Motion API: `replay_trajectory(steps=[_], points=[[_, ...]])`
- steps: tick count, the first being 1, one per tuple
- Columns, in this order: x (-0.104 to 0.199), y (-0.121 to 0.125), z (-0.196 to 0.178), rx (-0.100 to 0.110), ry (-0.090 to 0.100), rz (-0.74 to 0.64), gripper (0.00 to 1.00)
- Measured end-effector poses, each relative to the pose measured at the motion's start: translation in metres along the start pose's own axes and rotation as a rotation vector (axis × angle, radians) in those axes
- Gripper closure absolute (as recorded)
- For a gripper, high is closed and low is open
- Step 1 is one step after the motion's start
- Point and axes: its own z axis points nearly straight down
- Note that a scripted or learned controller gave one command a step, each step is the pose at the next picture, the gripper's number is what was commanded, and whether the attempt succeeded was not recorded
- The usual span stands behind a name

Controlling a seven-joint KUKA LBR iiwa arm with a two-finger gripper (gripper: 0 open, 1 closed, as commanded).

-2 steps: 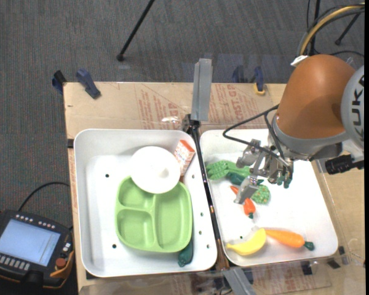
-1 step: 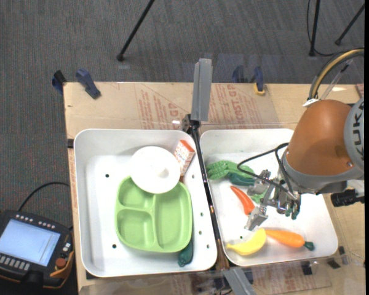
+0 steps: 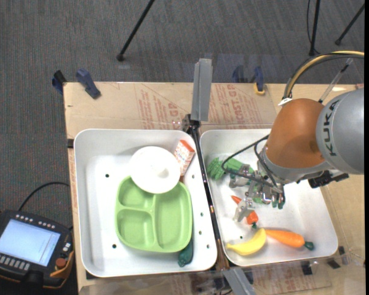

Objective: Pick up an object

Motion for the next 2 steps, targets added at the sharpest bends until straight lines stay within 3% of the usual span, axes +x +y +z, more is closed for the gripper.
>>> replay_trajectory(steps=[1, 2], points=[[0.0528, -0.0023, 0.0004, 0.000, 0.002, 0.222, 0.00], [0.0541, -0.0019, -0.0047, 0.001, 0.010, 0.219, 1.00]])
